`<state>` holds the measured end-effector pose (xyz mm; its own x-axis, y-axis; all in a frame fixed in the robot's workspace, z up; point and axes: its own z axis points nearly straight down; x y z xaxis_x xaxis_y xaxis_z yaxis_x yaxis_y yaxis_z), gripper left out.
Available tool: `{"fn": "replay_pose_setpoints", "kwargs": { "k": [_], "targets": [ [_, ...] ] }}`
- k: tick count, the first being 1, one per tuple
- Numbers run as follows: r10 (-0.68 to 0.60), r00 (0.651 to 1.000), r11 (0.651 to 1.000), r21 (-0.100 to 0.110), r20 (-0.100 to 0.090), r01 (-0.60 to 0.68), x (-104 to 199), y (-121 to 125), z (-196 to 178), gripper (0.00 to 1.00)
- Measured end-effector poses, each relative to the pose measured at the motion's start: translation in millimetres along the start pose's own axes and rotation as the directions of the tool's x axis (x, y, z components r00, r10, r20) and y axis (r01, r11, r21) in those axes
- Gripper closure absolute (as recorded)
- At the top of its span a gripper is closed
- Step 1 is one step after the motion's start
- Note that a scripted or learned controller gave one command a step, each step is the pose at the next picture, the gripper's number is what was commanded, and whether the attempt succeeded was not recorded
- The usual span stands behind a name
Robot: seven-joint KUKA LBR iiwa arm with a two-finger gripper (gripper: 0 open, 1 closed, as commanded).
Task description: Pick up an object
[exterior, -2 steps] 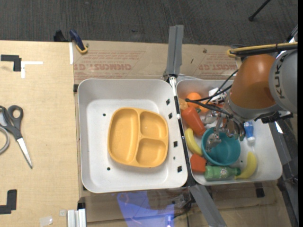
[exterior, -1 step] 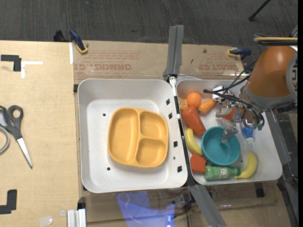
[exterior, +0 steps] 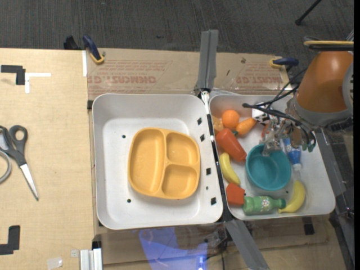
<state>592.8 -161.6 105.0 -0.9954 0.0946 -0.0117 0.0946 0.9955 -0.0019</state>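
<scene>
A teal bowl [exterior: 269, 170] sits among toy food in the right bin [exterior: 322, 204]; the gripper [exterior: 274, 141] hangs over its rim, its grip state unclear behind cables.

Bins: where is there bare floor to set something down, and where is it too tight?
Left bin: bare white floor rings the yellow divided plate, widest along its left and front walls. Right bin is crowded: teal bowl, bananas, green bottle, orange, with the gripper above.
</scene>
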Motion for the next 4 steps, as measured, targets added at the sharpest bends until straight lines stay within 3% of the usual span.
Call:
{"fn": "replay_pose_setpoints", "kwargs": {
  "k": [1,2,3,4],
  "targets": [
    [0.0,1.0,1.0,0.0,-0.001,0.0,0,0,1,0.0],
    [0.098,0.995,0.995,-0.001,-0.006,-0.098,60,27,11,0.0],
    [0.281,0.959,0.96,0.0,0.024,-0.281,88,36,5,0.0],
    [0.254,0.967,0.967,0.001,-0.007,-0.254,14,-20,12,0.0]
  ]
}}
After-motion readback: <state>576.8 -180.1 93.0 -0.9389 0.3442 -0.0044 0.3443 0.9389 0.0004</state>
